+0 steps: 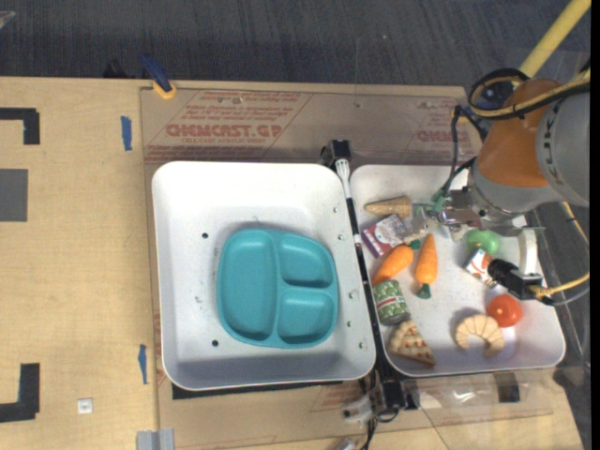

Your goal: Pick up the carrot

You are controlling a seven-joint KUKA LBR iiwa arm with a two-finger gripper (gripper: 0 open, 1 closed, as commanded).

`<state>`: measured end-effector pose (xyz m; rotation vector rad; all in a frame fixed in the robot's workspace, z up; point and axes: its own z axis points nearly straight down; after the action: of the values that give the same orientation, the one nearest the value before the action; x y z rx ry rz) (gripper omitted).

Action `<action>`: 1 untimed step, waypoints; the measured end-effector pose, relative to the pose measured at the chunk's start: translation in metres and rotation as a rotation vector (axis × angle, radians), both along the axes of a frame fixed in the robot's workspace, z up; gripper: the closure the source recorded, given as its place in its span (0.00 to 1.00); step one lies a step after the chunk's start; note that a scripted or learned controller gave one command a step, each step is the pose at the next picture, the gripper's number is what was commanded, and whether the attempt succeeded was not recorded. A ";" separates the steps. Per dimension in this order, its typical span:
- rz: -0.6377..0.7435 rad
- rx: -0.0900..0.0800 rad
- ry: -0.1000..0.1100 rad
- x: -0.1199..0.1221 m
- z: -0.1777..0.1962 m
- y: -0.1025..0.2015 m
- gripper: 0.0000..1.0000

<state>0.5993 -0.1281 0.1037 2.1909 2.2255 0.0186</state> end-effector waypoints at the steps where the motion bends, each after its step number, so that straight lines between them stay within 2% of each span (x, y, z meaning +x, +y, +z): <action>1: -0.107 0.004 0.010 -0.043 -0.015 0.017 0.00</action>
<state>0.5561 -0.1106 0.0891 2.3140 2.1115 0.0102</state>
